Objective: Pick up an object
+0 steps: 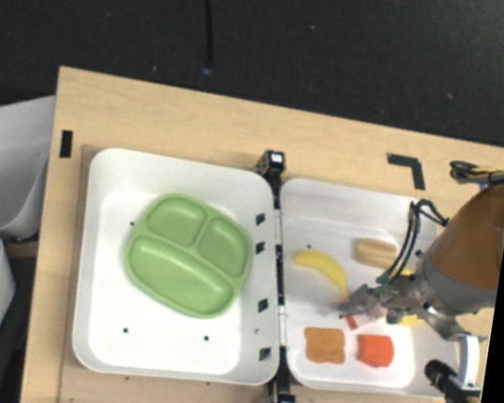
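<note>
Nearest the camera, at the lower right of the frame, an orange square block (324, 344) and a red block (375, 350) lie side by side on the floor of the right bin (327, 208). Just above them the gripper (366, 305) hangs low; whether its jaws are released or clenched cannot be determined. A small red item shows at its tip, unidentifiable. The banana (323, 267) lies just left of the gripper, and a tan cylinder (376, 252) sits farther back. The left bin (107, 220) holds a green divided plate (188, 255).

Risk: the objects crowd closely. A descent off centre would probably nudge the banana or a block aside, or close on nothing.
</note>
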`<state>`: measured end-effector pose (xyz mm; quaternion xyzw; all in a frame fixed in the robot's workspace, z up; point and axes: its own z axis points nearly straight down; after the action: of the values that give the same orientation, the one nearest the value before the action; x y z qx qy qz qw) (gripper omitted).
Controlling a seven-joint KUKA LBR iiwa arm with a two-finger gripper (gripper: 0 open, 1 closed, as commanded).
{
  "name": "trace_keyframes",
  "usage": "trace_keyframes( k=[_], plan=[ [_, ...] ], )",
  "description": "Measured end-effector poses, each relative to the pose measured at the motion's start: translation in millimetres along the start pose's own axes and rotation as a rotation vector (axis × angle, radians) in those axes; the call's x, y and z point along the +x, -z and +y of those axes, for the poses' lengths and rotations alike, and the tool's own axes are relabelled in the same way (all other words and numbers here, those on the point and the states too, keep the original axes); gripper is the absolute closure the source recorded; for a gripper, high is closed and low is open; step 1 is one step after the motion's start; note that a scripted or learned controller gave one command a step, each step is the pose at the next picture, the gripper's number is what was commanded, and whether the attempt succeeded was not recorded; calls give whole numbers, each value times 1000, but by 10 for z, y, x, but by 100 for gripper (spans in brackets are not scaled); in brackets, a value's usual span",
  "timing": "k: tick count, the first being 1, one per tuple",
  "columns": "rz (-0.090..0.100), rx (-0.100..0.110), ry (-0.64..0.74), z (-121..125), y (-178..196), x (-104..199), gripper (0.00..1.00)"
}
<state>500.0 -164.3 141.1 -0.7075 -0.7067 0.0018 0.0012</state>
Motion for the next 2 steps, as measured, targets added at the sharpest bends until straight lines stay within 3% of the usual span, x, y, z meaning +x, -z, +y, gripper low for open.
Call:
trace_keyframes(
  k=[1,2],
  plan=[
    [0,-7,-4,18,143,-2,100],
    [-1,-10,4,-14,593,24,100]
  ],
)
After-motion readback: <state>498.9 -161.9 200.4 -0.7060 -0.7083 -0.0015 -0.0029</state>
